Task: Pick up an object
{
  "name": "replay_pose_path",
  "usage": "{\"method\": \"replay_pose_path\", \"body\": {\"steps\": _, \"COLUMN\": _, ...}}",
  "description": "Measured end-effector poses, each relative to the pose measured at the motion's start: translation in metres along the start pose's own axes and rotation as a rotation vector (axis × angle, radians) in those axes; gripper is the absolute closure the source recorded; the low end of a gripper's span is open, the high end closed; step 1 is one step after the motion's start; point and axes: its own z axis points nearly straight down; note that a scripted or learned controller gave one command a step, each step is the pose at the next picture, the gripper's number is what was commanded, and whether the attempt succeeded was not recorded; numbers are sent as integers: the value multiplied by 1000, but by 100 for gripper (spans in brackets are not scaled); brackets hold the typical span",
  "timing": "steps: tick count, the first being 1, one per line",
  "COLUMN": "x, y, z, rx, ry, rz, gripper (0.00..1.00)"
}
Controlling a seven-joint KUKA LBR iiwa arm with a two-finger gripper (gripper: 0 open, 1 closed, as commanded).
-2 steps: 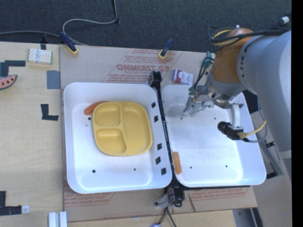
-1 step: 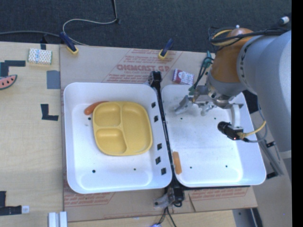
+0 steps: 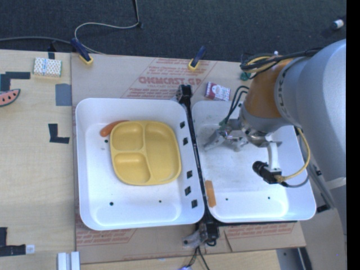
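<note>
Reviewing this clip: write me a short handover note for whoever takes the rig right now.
Gripper: low in the right bin, near its upper left; nothing visibly held.
Things: yellow divided plate in the left bin, an orange sausage-like piece poking out at the plate's upper left; a small orange piece by the right bin's left wall.
Done: no pick visible.
Left: grasp an object and lift it.

Grey arm (image 3: pixel 320 89) with orange wrist band (image 3: pixel 264 94), yellow and black cables looping, metallic gripper (image 3: pixel 222 138) at frame right.
</note>
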Motion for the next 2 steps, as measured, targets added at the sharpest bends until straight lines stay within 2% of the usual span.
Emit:
{"method": "replay_pose_path", "body": {"steps": 1, "x": -1, "y": 1, "z": -10, "rx": -2, "ry": -2, "rz": 0, "gripper": 100}}
{"method": "replay_pose_path", "body": {"steps": 2, "x": 0, "y": 0, "z": -19, "rx": -1, "ry": -1, "rz": -1, "gripper": 100}}
